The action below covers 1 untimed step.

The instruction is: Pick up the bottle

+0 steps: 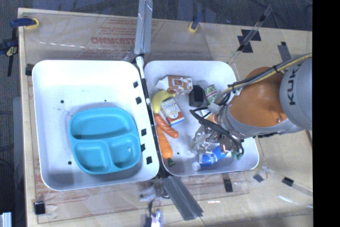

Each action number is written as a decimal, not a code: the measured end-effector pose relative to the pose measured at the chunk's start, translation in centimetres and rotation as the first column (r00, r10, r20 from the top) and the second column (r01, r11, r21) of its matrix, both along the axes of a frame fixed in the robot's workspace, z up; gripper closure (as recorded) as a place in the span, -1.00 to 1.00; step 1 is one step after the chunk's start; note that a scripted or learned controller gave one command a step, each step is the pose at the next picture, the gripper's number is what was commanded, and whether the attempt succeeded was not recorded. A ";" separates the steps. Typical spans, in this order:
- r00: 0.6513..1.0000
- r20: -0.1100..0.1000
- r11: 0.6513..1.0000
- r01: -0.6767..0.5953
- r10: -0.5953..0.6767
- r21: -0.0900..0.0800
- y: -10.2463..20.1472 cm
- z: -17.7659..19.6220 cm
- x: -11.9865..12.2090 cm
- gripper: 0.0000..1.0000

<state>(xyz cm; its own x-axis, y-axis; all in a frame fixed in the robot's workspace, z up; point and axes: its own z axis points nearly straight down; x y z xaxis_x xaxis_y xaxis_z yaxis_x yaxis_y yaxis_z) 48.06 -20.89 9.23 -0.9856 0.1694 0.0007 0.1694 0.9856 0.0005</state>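
Note:
The bottle [211, 159] is a small clear one with a blue label and a white cap. It lies on its side near the front wall of the right bin [239, 163]. My gripper [208, 142] hangs directly over it, at the end of the grey arm with the orange band [258, 106] that comes in from the right. The gripper's metal parts and cables cover the bottle's upper side. I cannot make out whether anything is touching the bottle.
The right bin also holds a carrot [163, 140], a yellow fruit [159, 99], a small carton [171, 110], an orange-patterned box [179, 83], a green can [211, 94] and a black item [197, 94]. A blue divided tray [104, 141] lies in the left bin [48, 93].

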 end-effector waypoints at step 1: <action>1.000 0.001 1.000 0.001 -0.001 -0.001 0.0 0.0 0.0 -1.00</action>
